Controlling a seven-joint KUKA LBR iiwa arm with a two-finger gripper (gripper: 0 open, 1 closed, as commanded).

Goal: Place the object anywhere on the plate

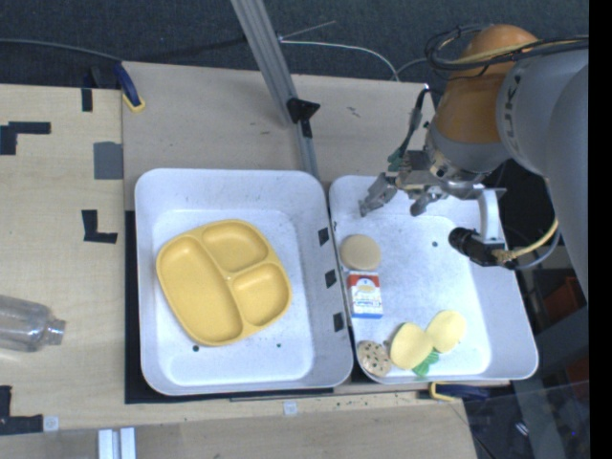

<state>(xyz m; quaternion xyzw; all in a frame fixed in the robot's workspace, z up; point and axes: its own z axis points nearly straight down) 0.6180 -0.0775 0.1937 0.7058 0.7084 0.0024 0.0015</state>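
A yellow three-compartment plate (222,280) lies in the left bin (153,194). In the right bin (497,323) lie a round tan cookie-like piece (360,251), a small red, white and blue carton (364,294), a speckled round cookie (372,356) and two pale yellow lemon-like pieces (427,338) with a green bit beneath them. My gripper (397,200) hangs over the far end of the right bin, above and right of the tan piece, fingers spread open with nothing between them.
A grey metal pole (268,51) slants down to the bins' far edge. A clear plastic bottle (27,325) lies on the bench at far left. Black cables (497,251) loop off the wrist at right.
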